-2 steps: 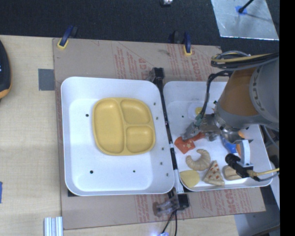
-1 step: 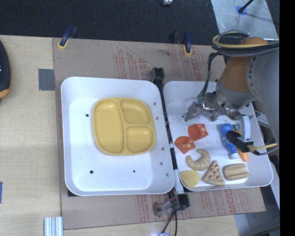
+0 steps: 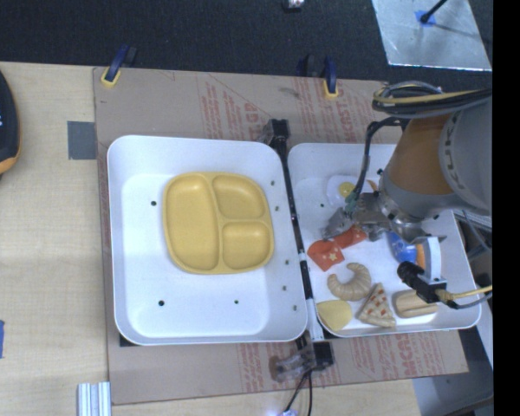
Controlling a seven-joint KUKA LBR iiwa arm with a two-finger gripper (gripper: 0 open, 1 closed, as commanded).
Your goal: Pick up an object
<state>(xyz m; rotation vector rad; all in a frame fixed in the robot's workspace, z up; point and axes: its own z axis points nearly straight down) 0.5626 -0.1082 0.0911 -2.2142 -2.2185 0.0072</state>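
brown board [image 3: 199,102] clamped over a pale wooden bench [image 3: 35,258], black floor at twelve o'clock. left bin [image 3: 139,310] holds a smooth yellow divided plate [image 3: 217,222]. right bin [image 3: 455,319] holds toy food: red piece [image 3: 327,253], croissant [image 3: 351,281] at six o'clock from it, pizza slice [image 3: 377,306]. gripper [image 3: 351,219] sits above the red piece; finger state: cannot tell.

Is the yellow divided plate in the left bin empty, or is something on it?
Empty. The yellow plate lies flat in the left bin, and all three compartments show bare yellow.
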